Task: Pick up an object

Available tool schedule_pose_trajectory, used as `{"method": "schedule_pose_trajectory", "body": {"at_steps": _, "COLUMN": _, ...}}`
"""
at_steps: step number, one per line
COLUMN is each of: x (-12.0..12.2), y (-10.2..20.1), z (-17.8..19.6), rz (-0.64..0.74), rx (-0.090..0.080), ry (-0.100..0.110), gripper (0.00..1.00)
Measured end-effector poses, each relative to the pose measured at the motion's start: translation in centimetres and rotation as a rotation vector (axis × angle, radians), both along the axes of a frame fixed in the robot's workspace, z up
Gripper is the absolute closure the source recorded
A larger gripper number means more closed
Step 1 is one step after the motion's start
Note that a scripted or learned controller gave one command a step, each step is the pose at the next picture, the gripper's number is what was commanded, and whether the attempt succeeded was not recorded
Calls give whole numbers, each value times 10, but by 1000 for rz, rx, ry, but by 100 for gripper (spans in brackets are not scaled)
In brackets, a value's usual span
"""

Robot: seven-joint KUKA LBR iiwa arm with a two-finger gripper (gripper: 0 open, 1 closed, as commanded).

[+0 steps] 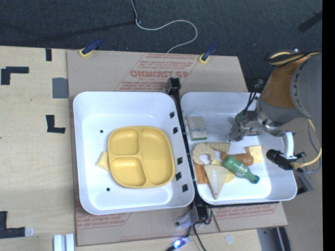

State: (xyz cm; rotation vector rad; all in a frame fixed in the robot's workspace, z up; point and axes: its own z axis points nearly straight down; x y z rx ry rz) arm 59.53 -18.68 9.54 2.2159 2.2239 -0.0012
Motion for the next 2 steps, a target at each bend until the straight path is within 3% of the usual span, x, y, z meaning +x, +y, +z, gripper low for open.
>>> {"method": "schedule_pose_trajectory", "body": {"at_steps": 2, "x": 10, "y": -12, "z": 98, "rz": -2, "rx": 1, "ry": -2, "gripper": 100}}
